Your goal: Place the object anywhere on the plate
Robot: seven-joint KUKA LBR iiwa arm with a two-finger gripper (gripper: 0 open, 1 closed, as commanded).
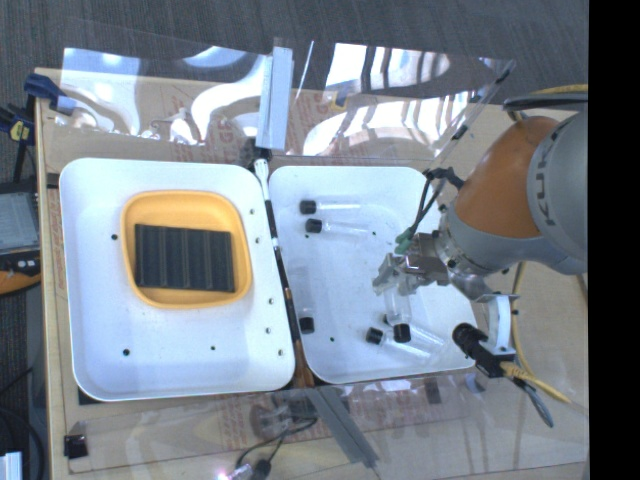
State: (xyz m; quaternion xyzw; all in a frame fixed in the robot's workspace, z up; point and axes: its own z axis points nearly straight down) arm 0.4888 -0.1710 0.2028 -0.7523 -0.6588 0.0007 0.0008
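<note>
A yellow plate (185, 218) with a dark ridged insert (184, 258) lies in the left bin (95, 348). In the right bin (340, 363) lie several clear tubes with black caps: two near the back left (330, 208) (338, 228), and one at the front right (415, 338). Beside that front tube sits a loose black cap (375, 336), and another black cap (306, 323) lies by the bin's left wall. My gripper (395, 293) hangs over the right bin's right half, just above the front tube and cap. I see nothing held in it.
A raised divider (278, 268) separates the two bins. Clear plastic sheeting (380, 78) stands behind them. The grey arm with its orange band (500, 188) reaches in from the right over the right bin's edge.
</note>
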